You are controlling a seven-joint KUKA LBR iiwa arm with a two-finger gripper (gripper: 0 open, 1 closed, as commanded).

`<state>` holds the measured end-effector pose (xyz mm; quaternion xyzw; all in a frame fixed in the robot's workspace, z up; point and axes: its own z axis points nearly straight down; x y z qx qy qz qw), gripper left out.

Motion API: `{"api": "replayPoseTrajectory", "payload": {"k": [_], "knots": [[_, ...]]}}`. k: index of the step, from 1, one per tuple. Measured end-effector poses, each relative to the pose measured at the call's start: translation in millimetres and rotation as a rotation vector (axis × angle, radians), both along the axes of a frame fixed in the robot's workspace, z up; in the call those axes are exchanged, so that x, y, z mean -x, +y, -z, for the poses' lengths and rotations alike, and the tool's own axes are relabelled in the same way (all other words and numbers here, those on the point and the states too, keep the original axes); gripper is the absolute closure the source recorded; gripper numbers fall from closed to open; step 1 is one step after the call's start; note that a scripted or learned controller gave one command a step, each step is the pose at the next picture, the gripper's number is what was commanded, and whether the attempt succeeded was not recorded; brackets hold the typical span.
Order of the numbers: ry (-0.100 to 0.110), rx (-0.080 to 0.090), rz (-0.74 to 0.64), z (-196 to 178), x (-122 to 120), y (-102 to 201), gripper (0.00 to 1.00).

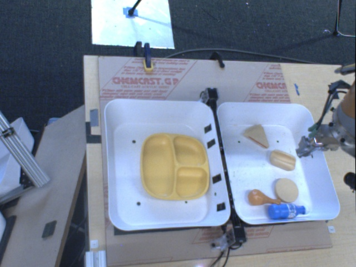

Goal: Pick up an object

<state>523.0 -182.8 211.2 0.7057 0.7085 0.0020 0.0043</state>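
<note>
**End effector at the right bin's rim, five small items inside**

Two shallow white plastic bins sit side by side on the bench (pixel 94 204). The left bin (pixel 122 149) carries a yellow plastic divided plate (pixel 175 166) with three compartments at its centre.

The right bin (pixel 320 171) holds five things. A tan wedge-shaped piece (pixel 257 135) lies at its 12 o'clock. A beige bread-roll shape (pixel 282 160) is near the centre, toward 3 o'clock. A round beige disc (pixel 287 189) lies at 5 o'clock, touching or nearly touching the handle of an orange spoon-like piece (pixel 257 197) at 6 o'clock. A small blue bottle with a white label (pixel 286 210) lies on its side along the front wall.

The grey end effector (pixel 309 146) hangs over the bin's 3 o'clock rim, with the arm cut off by the picture's edge. Its tips blur together, so how far it is open cannot be told; nothing is seen in it.
</note>
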Motion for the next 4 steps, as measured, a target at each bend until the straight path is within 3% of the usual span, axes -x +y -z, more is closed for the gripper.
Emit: {"api": "replayPoseTrajectory", "payload": {"k": [1,4], "knots": [[0.004,-0.002,0.0,-15.6,-1.2,-0.3,1.0],[0.006,-0.006,-0.007,-19.0,-16.5,168.7,1.0]]}}
